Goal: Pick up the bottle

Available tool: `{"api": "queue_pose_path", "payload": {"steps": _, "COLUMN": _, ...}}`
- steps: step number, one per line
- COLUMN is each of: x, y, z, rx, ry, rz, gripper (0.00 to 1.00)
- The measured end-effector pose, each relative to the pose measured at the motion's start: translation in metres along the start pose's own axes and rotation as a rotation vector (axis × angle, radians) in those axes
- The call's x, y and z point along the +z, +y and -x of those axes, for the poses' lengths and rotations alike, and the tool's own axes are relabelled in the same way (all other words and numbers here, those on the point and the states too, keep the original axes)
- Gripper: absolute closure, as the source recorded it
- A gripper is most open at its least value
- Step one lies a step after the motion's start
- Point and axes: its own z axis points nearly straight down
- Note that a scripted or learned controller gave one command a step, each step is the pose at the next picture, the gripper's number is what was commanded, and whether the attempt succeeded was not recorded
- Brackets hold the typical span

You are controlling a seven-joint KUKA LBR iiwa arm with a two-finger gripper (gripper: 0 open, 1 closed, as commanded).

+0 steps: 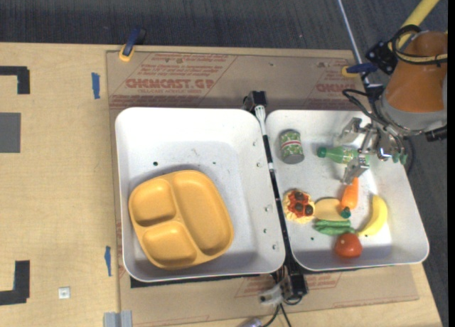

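The bottle (335, 153) is small, clear green with a green cap, and lies on its side in the upper part of the right bin (411, 247), cap pointing left. My gripper (353, 151) hangs over the bottle's right end, reaching in from the right under the orange wrist band. It is open, with one finger (349, 133) behind the bottle and the other in front of it. The bottle's base is hidden under the gripper, and I cannot tell whether the fingers touch it.
In the right bin lie a green can (290, 146), a carrot (348, 195), a banana (377, 215), a tomato (348, 246), a green pod (332, 227) and a yellow-and-red toy food (299, 205). A yellow divided plate (180, 217) fills much of the left bin (178, 126).
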Motion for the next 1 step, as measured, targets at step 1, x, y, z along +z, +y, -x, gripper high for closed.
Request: {"api": "queue_pose_path", "payload": {"steps": 1, "x": -0.0426, "y": 0.0431, "z": -0.0588, "rx": 0.239, "ry": 0.001, "rz": -0.001, "gripper": 0.0}}
